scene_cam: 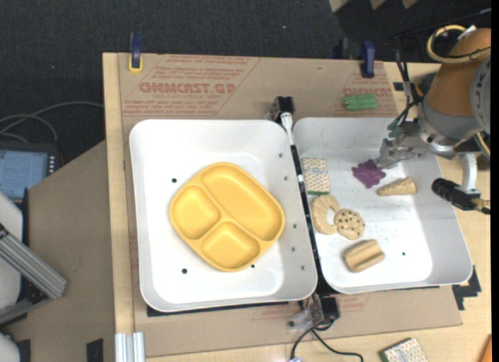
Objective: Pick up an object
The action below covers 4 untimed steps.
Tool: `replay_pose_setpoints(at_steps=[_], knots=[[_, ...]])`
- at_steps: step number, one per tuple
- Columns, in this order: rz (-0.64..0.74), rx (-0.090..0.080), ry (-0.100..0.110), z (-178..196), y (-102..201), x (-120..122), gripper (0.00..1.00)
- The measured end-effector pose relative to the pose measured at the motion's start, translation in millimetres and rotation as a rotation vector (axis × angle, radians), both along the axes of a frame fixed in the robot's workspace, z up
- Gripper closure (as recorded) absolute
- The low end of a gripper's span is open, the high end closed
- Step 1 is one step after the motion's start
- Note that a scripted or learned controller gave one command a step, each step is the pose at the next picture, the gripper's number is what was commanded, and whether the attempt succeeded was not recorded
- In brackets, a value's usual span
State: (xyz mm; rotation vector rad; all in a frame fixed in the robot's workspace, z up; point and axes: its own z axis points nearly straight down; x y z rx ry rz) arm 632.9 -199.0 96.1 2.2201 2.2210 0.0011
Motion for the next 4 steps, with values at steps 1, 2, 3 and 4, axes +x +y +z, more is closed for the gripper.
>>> replay_pose_setpoints(at_steps=[1, 2, 3, 4], knots=[[0.000, 0.000, 0.001, 0, 0, 0, 0.00], [0.000, 0.002, 0.005, -12, 36, -29, 0.00], [-0.001, 0.000, 0.001, -1, 36, -28, 1.00], [-0.001, 0.000, 0.001, -1, 36, -28, 0.00]])
